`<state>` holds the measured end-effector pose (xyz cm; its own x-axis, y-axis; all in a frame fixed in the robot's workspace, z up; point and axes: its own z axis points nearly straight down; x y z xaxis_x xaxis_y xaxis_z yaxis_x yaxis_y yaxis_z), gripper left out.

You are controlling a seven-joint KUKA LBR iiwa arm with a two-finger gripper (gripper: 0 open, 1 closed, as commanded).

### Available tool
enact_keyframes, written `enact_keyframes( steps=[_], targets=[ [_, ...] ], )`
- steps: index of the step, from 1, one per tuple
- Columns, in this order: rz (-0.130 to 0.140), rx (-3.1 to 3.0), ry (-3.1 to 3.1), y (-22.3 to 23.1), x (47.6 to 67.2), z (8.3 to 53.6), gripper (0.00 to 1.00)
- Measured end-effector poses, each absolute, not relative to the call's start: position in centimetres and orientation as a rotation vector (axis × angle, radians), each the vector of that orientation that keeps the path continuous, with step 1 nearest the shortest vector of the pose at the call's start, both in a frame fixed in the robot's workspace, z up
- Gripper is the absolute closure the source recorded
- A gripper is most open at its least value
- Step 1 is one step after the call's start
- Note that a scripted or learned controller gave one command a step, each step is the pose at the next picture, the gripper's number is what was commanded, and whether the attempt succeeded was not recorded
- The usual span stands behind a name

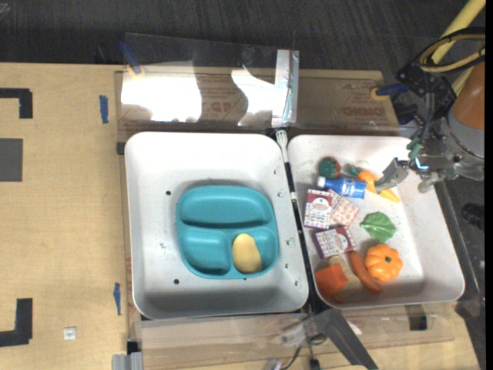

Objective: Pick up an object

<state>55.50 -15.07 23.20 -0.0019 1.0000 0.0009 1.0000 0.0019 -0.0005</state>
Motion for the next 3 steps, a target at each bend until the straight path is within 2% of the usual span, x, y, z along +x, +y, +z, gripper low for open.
enact_keyframes(
  steps=[1,2,3],
  targets=[
    [0.0,-2.226,-2.218,-15.7,63.7,10.8,0.0],
    [-0.003,-2.201,-2.244,-17.4,63.2,8.6,0.0],
    [-0.002,-2.201,-2.244,-17.4,63.1,8.6,0.0]
  ],
)
